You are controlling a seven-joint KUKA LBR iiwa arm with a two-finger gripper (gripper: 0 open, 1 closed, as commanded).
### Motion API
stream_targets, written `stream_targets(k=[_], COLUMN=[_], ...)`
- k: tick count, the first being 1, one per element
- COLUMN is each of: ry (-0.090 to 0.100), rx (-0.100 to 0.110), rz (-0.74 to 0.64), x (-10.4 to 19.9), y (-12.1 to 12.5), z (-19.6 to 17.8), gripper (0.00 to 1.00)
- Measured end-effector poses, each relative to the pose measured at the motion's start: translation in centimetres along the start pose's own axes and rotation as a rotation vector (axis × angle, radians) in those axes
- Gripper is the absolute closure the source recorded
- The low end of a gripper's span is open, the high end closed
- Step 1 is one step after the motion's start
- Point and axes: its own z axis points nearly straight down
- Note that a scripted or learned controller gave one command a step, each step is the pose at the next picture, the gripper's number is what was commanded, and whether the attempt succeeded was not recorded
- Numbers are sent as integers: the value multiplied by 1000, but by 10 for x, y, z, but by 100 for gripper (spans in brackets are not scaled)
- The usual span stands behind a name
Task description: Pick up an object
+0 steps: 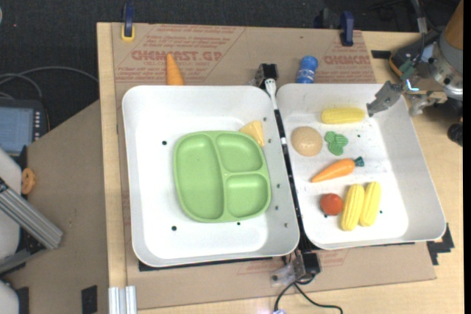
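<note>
The right bin [412, 158] holds a yellow oblong piece [343, 115], a tan round ball [307, 141], a small green piece [337, 142], an orange carrot [335, 170], a red tomato [331, 203] and two yellow corn cobs [353, 206] [370, 202]. My gripper [401, 103] hangs over the bin's far right corner, just right of the yellow oblong piece. It is open, with nothing between its fingers.
The left bin [147, 121] holds a green divided plate [221, 176] and a yellow wedge [253, 132] at its far right. Behind the bins on the board lie an orange cone [174, 70], a black clip [266, 73] and a blue bottle [307, 70].
</note>
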Motion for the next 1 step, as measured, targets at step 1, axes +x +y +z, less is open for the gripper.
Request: stream_targets(k=[1], ry=[-4], rx=[-16], rz=[-7], x=[30], y=[74], z=[-99], gripper=[0])
